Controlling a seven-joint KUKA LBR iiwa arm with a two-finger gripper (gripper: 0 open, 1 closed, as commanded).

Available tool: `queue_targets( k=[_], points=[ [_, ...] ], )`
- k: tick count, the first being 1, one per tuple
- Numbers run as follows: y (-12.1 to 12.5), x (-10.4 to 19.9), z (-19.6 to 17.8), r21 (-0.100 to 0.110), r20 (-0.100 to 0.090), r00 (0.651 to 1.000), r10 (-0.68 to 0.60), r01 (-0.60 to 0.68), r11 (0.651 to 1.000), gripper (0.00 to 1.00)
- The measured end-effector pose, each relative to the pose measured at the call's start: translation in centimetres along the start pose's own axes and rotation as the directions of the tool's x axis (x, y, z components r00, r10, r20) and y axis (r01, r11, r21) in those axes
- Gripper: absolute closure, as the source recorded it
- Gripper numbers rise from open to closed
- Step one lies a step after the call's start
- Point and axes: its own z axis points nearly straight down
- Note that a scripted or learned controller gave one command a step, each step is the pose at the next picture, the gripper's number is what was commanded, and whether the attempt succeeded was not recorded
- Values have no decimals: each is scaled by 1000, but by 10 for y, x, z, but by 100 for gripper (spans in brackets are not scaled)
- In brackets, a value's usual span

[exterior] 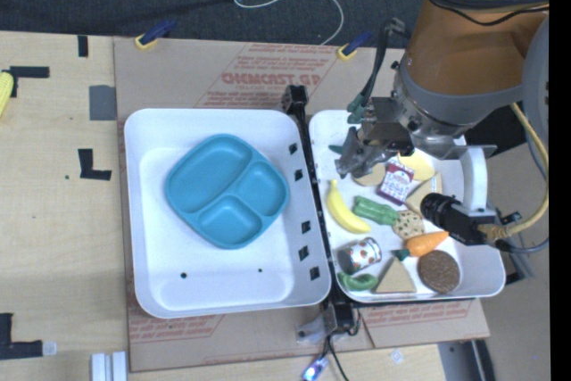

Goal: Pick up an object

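Gripper [357, 158] hangs low just above the banana's [344, 210] upper end in the right bin [486, 285], whether spread or closed I cannot tell, likely poised there because the toy food crowds beside that banana, leaving it the nearest reachable pick.

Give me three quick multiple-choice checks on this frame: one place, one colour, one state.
1. Where is the banana?
A. Left bin
B. Right bin
C. On the cardboard

2. What colour is the divided plate?
A. Blue
B. Red
C. Yellow

3. How does the divided plate lie?
A. Stacked on the banana
B. Standing on edge
C. Flat, alone in the left bin

Key: 1 B, it lies at the right bin's left side, below the gripper; 2 A, it is light blue against the white bin; 3 C, its three compartments face up.
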Motion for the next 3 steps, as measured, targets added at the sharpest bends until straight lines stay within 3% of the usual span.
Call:
queue_targets(
  k=[1, 3],
  points=[
    [0, 28, -20, -3, -1, 1000, 0, 0, 1000, 100],
    [0, 27, -39, 2, 2, 1000, 1, -1, 1000, 100]
  ],
)
